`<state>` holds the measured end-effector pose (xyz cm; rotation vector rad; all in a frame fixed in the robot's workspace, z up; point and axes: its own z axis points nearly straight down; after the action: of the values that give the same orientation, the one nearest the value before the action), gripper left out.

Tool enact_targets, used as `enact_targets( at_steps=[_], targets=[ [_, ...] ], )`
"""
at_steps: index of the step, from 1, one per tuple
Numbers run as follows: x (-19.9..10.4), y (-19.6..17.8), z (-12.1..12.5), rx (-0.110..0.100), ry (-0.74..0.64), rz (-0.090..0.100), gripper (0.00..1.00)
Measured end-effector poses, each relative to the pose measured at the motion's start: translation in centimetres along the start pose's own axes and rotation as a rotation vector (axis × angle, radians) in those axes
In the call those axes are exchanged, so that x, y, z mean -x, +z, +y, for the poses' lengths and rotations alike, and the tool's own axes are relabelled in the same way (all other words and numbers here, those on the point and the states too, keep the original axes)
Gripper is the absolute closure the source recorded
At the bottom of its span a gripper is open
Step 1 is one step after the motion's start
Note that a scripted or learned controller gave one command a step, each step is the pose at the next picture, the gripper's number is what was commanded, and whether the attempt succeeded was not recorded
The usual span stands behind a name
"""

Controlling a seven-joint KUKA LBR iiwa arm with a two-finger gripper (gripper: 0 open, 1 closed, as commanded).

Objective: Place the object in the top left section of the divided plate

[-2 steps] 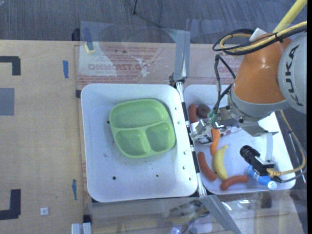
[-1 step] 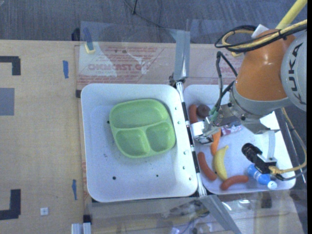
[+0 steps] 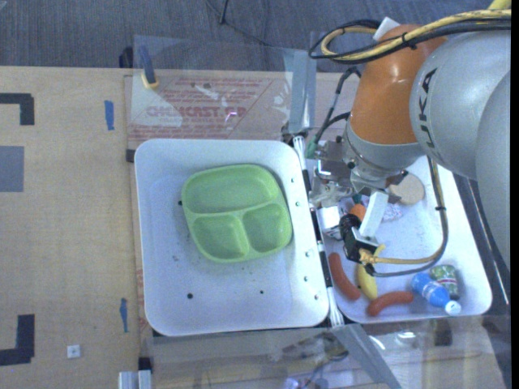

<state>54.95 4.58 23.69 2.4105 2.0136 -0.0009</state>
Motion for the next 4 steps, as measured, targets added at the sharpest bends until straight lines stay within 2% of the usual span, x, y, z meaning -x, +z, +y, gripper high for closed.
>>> enact_targets(
  at_steps=[1, 2, 3, 4],
  targets=[
    [-2.4, 5.3, -1.3, -0.004, 0.060, 0.000, 1.00],
    [1.5, -8.1, -2.8, -0.001, -0.051, 0.000, 1.00],
    [9.1, 5.3, -4.9, -0.002, 0.051, 0.001, 1.00],
    [2.3, 0.0, -1.5, 0.000, -0.064, 0.000, 1.00]
  ],
)
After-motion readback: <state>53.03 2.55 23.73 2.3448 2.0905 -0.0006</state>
